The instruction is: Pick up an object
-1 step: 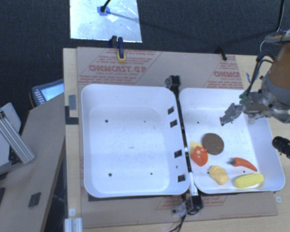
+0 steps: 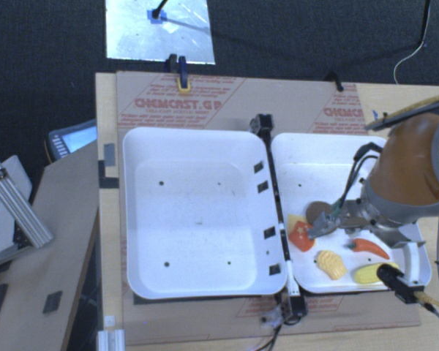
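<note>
The left bin (image 2: pixel 197 210) sits bare on the bench (image 2: pixel 227 97); in the right bin (image 2: pixel 314 167) a red piece (image 2: pixel 301 235) lies just left of the hand (image 2: pixel 323 224), nearly touching it; whether the hand is clenched or released cannot be told; a yellow corn cob (image 2: pixel 331 264), an orange carrot (image 2: pixel 370 248) and a yellow fruit (image 2: pixel 368 273) lie nearer the front wall.
</note>
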### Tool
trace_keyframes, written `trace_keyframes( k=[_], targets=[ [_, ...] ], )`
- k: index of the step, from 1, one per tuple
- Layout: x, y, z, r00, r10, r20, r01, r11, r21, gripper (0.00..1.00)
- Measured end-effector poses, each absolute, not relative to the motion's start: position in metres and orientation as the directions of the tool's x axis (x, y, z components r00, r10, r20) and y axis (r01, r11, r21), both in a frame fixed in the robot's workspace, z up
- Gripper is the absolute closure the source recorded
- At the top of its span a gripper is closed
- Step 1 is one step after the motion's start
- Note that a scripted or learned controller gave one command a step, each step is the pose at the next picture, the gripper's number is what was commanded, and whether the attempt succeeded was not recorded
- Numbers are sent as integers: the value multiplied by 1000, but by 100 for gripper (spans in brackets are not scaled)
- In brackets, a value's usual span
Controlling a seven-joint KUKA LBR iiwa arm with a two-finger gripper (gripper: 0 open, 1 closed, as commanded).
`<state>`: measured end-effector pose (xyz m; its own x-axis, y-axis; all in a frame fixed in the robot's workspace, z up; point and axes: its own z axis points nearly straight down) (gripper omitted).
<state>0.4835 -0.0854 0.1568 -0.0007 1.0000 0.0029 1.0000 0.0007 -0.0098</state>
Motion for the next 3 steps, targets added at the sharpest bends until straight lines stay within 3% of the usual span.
trace_keyframes(
  k=[1,2,3],
  targets=[
    [563,-124,81,-3,1000,-3,1000,3,4,0],
    [562,-122,95,0,1000,-1,1000,0,4,100],
    [563,-122,106,0,1000,-1,1000,0,6,100]
  ],
)
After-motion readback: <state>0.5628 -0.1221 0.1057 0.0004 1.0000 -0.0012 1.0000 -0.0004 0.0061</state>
